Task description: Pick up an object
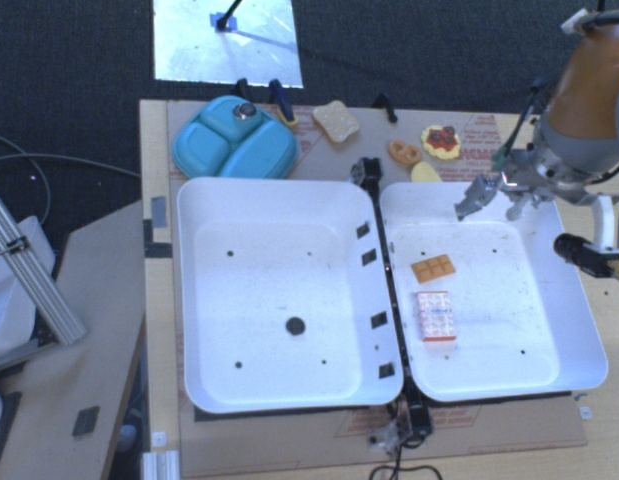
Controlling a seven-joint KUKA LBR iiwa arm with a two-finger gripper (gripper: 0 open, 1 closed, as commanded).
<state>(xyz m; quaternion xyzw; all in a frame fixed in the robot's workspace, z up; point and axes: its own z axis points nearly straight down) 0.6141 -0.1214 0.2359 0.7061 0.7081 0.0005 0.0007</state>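
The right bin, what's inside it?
The right bin holds an orange waffle piece and a small pink-and-white box. The claw hangs over its far rim, hiding that part.

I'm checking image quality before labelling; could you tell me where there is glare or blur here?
In the camera view, the shiny sheet beyond the bench glares pale; the white bins look bright but unclipped; the end effector is slightly soft; the small carton print is unreadable.

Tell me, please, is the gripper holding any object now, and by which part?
Nothing is held: the gripper hangs over the right bin's far edge, nothing between its fingers.
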